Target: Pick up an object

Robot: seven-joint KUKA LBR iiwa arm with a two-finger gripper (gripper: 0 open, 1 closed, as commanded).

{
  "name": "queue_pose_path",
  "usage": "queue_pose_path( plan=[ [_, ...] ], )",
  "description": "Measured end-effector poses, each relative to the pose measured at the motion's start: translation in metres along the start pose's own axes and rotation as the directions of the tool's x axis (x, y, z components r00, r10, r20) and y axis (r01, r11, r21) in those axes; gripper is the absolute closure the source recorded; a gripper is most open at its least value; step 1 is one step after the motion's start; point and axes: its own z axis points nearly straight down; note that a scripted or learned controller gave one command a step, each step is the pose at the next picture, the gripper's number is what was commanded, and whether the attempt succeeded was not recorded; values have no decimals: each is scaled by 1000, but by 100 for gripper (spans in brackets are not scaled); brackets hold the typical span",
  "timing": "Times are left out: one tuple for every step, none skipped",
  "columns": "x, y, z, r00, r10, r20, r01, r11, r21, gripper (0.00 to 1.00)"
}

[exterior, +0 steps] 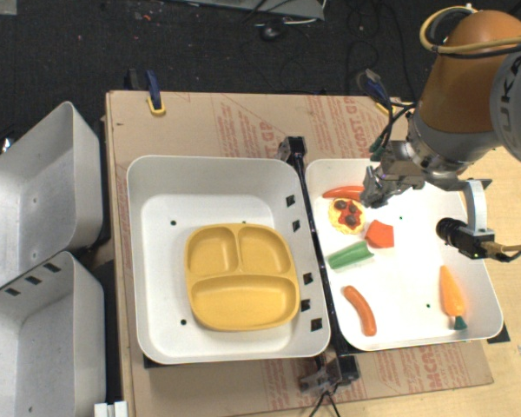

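Observation:
The right white bin (417, 320) holds several toy foods: a small round pizza (346, 216), a red chili (341, 192), a red-orange wedge (380, 234), a green pepper piece (347, 254), a sausage (360, 309) and a carrot (452, 294). My gripper (373, 189) hangs low over the bin's upper left part, just right of the chili and above the pizza's upper right edge. Nothing is visibly held in it.
The left white bin (156, 233) carries a yellow divided plate (242, 276). A black cable fitting (458, 234) on the arm sticks out over the right bin's right side. Two tilted white bins (35, 198) stand off the bench at left.

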Motion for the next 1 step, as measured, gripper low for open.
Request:
queue_pose_path(
  plan=[
    [47,8,3,1000,0,1,0,1000,-2,100]
  ],
)
